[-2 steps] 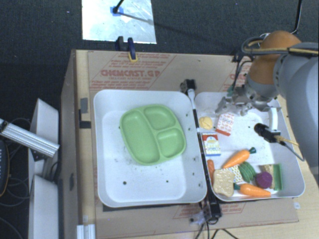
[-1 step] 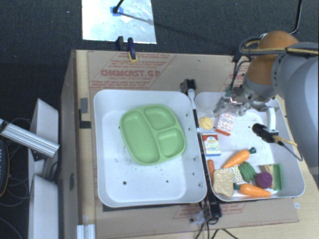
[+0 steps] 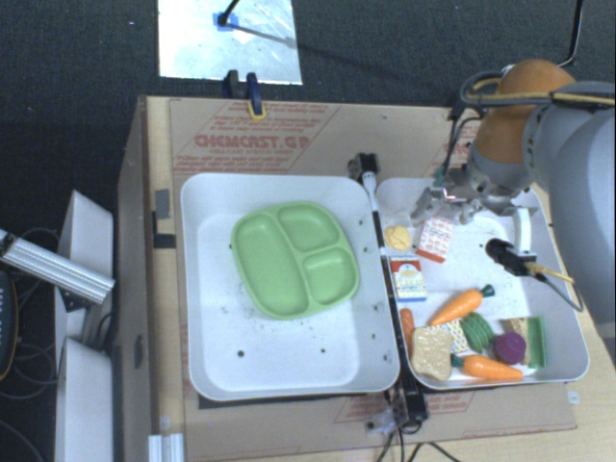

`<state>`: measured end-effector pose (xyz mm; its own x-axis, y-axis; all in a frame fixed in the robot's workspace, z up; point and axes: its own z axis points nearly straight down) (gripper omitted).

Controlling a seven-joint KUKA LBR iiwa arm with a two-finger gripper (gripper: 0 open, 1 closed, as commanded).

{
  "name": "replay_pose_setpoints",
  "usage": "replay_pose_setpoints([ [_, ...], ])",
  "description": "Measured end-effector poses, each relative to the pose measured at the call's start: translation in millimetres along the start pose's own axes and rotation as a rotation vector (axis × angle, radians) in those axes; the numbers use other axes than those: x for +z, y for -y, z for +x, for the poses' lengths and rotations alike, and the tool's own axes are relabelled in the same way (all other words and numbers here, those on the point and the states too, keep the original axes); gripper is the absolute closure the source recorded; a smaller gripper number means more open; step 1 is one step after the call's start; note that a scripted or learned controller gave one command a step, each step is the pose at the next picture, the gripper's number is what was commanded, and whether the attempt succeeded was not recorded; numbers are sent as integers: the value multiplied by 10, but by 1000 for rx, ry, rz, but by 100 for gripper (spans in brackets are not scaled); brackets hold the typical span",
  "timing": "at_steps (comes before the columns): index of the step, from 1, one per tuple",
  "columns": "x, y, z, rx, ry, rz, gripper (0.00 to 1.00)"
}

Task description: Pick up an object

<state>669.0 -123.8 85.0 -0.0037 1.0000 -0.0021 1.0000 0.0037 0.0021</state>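
The pincer (image 3: 445, 203) hangs low over the far end of the right bin (image 3: 568, 349), and whether it is open or closed cannot be told from this slant. Just below it, touching or nearly so, lies a small red-and-white packet (image 3: 435, 239), flat and a little tilted, with fine red print on a pale face. A yellow round piece (image 3: 397, 236) sits just left of it. Nearer the front lie a blue-and-red carton (image 3: 409, 279), a carrot (image 3: 457, 305), a cracker (image 3: 433, 350) and a purple piece (image 3: 509, 346). The left bin (image 3: 207, 354) holds a green divided plate (image 3: 294, 258).
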Motion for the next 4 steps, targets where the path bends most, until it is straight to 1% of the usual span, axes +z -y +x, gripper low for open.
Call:
replay_pose_setpoints([
  [1,1,1,34,0,0,0,0],
  [3,-6,-2,-82,3,1,-1,0],
  [4,-1,-1,-28,1,1,-1,0],
])
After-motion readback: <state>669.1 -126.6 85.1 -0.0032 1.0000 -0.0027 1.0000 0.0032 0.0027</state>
